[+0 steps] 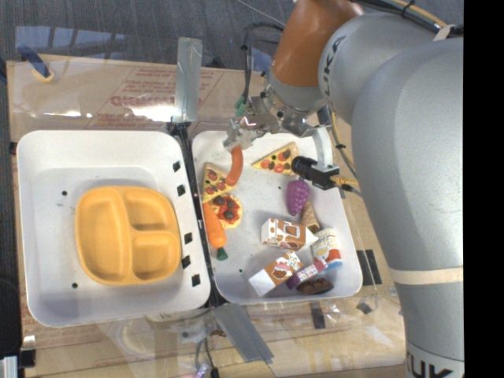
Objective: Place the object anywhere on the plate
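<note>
A yellow plate (118,227) with three compartments lies in the left bin (47,156), with nothing on it. My gripper (239,138) is over the far left corner of the right bin (331,286). It is shut on the upper end of a red-orange sausage (235,168), which hangs straight down from the fingers. The sausage's lower end is just above a pizza slice (212,182) by the bin's left wall.
The right bin holds several toy foods: another pizza slice (276,161), a round pizza (227,209), a carrot (215,228), purple grapes (297,196), a small carton (282,233) and packets (303,268) near the front. The divider (191,203) between the bins lies between sausage and plate.
</note>
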Controlling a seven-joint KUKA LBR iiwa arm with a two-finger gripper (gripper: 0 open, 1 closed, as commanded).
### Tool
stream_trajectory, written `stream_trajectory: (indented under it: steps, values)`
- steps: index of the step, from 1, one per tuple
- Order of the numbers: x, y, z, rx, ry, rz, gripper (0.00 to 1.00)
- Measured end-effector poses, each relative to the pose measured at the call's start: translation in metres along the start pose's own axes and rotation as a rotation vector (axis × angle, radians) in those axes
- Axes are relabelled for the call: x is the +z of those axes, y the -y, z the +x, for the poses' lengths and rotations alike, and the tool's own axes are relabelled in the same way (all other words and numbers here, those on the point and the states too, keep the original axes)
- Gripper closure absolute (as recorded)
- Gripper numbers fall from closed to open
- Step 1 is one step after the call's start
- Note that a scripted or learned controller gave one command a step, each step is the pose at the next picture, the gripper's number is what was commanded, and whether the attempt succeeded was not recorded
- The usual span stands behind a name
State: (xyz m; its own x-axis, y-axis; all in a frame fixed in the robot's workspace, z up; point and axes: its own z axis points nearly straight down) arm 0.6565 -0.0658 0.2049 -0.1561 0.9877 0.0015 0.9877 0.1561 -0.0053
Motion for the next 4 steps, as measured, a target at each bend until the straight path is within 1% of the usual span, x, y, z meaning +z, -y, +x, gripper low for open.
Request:
stream_trajectory:
  steps: [1, 2, 3, 4]
  values:
    - [0.014, 0.025, 0.065, -0.082, 0.000, -0.001, 1.00]
    - [-0.047, 0.036, 0.089, -0.282, 0.004, -0.008, 1.00]
    - [-0.013, 0.075, 0.162, -0.358, 0.001, 0.000, 1.00]
    - [-0.013, 0.074, 0.160, -0.355, 0.003, -0.002, 0.00]
